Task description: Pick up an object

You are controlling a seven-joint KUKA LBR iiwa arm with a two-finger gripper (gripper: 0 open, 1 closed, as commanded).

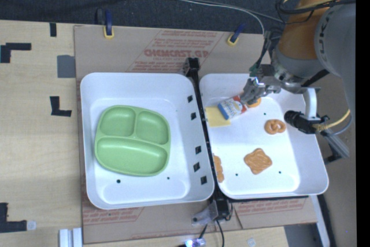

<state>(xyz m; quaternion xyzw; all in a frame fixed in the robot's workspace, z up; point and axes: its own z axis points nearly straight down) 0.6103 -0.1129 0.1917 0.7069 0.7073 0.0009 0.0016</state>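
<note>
My gripper (250, 95) is down low in the right bin (306, 182), near its far side, and I can't tell from this angle how it's set or whether anything is pinched in it. Right at its tip, on the side toward the divider between the bins, there's a small blue-and-white packet (231, 107), and just past that a pale yellow block (216, 117) lying flat on the bin floor. The packet looks to be touching or almost touching me; I can't say which. Its long axis seems to run from my tip out toward the divider, slightly slanted toward the near edge. That's the relation that counts: the target sits immediately off my tip on the divider side, so I'd judge only a tiny shift that way is needed. On my other side, toward the near edge, a pretzel (275, 126) lies a little apart, and a toast-coloured piece (258, 161) farther off. The green divided plate (132, 140) sits well away in the left bin (92, 89).
</note>
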